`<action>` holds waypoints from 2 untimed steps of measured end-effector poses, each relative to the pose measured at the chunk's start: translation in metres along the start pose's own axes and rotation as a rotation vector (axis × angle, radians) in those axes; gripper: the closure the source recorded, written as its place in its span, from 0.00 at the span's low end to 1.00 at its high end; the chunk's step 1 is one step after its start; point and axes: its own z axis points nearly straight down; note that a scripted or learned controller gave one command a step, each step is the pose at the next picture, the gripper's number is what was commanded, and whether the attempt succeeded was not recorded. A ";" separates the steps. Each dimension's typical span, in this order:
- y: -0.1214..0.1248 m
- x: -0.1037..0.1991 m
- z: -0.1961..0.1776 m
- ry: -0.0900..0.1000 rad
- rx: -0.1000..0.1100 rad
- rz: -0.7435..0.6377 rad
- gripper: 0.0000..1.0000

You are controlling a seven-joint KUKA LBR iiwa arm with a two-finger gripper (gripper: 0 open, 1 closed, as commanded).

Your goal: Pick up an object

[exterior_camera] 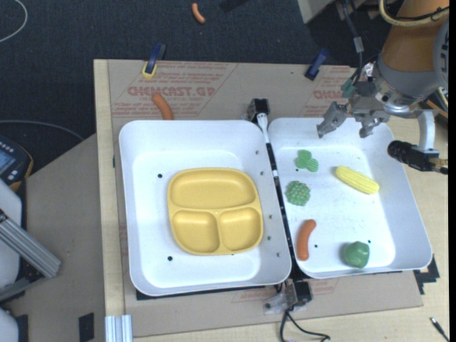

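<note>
OK, left bin (pixel 135 191) holds a yellow divided tray (pixel 214 210). Right bin (pixel 406 219) holds two broccoli pieces (pixel 307 161), corn (pixel 356 179), sausage (pixel 306 238), green pepper (pixel 355 254). Gripper (pixel 349 123) hangs over its far rim, fingers spread, nothing between them. Board (pixel 214 91) lettering partly readable: "CHEMCAST".

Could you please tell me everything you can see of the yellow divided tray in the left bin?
The yellow divided tray is a rounded rectangle of matte, plastic-looking material, a uniform mustard yellow. It has three compartments: one wide one across the far side and two smaller ones side by side nearer the camera, parted by raised ridges. It lies flat and upright, about central on the floor of the left white bin, slightly turned. Nothing lies in it, and only the bin floor touches it.
</note>
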 end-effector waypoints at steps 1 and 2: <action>0.002 0.000 -0.009 -0.001 -0.015 -0.002 0.00; -0.003 -0.007 0.048 0.000 -0.008 -0.001 0.00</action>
